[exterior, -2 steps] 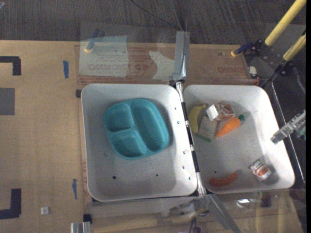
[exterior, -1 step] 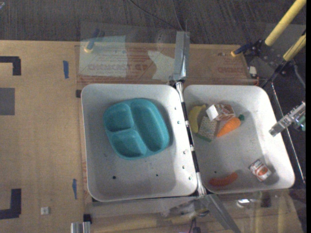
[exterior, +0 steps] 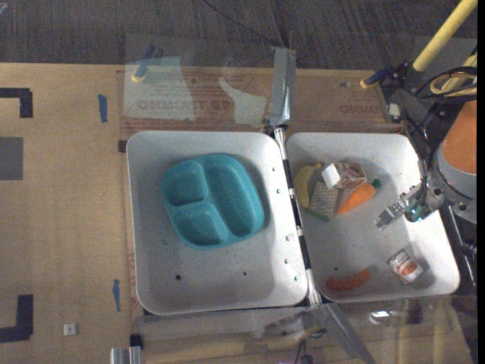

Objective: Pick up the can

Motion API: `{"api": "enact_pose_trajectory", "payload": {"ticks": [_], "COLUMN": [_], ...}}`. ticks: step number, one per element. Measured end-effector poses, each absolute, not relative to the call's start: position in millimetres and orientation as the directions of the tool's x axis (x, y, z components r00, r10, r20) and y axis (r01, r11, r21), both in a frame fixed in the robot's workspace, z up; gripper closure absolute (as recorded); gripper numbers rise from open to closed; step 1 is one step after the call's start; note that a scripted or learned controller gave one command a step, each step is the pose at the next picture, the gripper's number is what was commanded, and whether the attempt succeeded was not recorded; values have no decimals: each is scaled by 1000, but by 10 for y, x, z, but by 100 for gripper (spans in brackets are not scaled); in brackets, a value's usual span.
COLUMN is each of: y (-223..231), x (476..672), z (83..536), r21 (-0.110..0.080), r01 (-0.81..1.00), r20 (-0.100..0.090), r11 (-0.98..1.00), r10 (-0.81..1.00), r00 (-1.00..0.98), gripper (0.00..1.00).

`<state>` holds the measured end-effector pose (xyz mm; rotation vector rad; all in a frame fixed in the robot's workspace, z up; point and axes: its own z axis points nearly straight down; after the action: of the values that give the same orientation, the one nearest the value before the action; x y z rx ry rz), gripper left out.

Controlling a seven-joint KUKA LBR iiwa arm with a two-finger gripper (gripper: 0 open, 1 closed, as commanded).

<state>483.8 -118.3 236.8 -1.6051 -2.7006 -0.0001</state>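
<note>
The can [exterior: 405, 266] is small, silver-white with a red label, and lies near the front right corner of the right bin [exterior: 436, 283]. My gripper [exterior: 392, 214] hangs over the right side of that bin, behind the can in this view and apart from it. Nothing shows between the gripper and the can. The grey arm with its orange band [exterior: 464, 144] comes in from the right edge.
In the right bin lie a yellow banana-like piece [exterior: 305, 183], a brown and white packet [exterior: 341, 180], an orange carrot [exterior: 356, 198] and a red-orange piece [exterior: 348, 281] at the front. The left bin [exterior: 144, 226] holds a teal divided plate [exterior: 213, 200].
</note>
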Motion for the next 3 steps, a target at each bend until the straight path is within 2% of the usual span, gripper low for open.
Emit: {"api": "enact_pose_trajectory", "payload": {"ticks": [1,2,3], "y": [-1152,-1631,-1857], "x": [4801,4794,4795], "z": [2494,2220,992], "r21": [3,0,0], "r01": [879,871,967], "r20": [-3,0,-1], "r11": [477,492,256], "r10": [879,871,967], "r00": [-477,-492,-256], "gripper": [100,100,100]}}
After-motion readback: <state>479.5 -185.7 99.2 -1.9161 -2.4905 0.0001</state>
